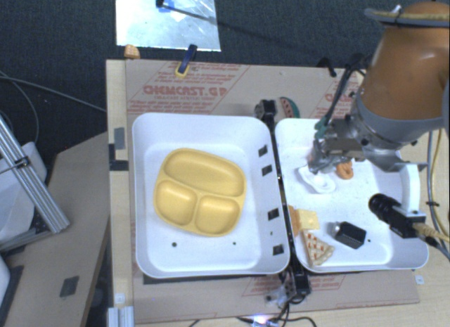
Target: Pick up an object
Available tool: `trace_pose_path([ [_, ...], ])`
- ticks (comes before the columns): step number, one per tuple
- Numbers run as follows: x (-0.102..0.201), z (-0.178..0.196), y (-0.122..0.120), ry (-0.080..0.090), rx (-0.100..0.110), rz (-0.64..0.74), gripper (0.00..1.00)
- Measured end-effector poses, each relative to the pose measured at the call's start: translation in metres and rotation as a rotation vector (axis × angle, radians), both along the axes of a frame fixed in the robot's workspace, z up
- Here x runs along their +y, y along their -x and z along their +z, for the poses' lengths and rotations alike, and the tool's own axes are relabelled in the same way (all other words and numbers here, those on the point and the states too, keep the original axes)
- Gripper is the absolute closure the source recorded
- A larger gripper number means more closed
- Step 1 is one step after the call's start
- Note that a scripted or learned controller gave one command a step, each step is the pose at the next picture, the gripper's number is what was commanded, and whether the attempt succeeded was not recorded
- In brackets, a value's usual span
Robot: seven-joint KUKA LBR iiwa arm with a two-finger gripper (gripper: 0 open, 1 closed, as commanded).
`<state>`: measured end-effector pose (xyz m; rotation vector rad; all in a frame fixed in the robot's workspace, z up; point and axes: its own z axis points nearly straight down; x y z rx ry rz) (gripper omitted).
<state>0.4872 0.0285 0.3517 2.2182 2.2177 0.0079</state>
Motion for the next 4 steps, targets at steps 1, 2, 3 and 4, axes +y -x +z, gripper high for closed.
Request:
trace_pose_path([
  [1,-0.066,-0.077,0.000,0.001,0.008,-0.003,1.00],
  [2,-0.019,-0.137,0.001,-0.001,0.010,0.007,1.00],
  [3,-0.010,-0.144,0.001,-0.001,0.007,0.005,1.00],
  [4,0.037,-0.106,-0.029,-0.001,0.002,0.008,1.00],
])
